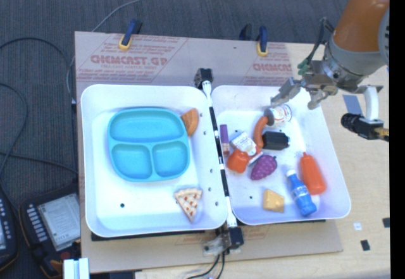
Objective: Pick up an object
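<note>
The hand [296, 96] hangs open at the upper right of the frame, above the right bin [335, 164], gripping nothing.

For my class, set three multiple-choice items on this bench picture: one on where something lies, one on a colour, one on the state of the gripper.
1. Where does the pizza slice lie?
A. In the left bin
B. In the right bin
C. On the blue tray

2. What colour is the bottle near the right bin's front edge?
A. Green
B. Blue
C. Black

3. How is the gripper?
A. Shut on the grapes
B. Shut on the bottle
C. Open, holding nothing

Answers:
1 A: it lies on the left bin floor, in front of the blue tray.
2 B: its body is blue.
3 C: its fingers are spread above the right bin.
</note>
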You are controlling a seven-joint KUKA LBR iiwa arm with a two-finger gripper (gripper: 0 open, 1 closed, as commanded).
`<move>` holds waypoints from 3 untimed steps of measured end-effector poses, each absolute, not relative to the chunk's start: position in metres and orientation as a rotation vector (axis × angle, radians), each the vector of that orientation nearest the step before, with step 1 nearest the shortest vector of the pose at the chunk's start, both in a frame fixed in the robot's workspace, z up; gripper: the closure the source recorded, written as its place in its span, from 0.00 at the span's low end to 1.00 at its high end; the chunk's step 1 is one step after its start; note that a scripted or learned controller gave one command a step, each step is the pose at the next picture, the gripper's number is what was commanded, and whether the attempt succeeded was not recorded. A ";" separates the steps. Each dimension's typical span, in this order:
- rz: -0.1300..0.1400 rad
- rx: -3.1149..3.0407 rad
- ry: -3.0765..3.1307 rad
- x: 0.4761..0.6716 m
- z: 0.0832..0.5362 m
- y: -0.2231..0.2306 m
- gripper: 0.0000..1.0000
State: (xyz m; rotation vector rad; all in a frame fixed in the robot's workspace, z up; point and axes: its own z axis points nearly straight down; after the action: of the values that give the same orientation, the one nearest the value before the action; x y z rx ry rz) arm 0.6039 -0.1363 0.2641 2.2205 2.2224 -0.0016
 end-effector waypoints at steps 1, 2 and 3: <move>0.014 2.208 2.210 0.584 0.113 -0.112 0.00; 0.014 2.205 2.205 0.585 0.125 -0.114 1.00; 0.001 2.218 2.224 0.560 0.185 -0.046 1.00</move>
State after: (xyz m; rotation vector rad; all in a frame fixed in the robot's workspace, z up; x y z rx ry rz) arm 0.5603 -0.0464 0.1849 2.2181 2.2238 0.0015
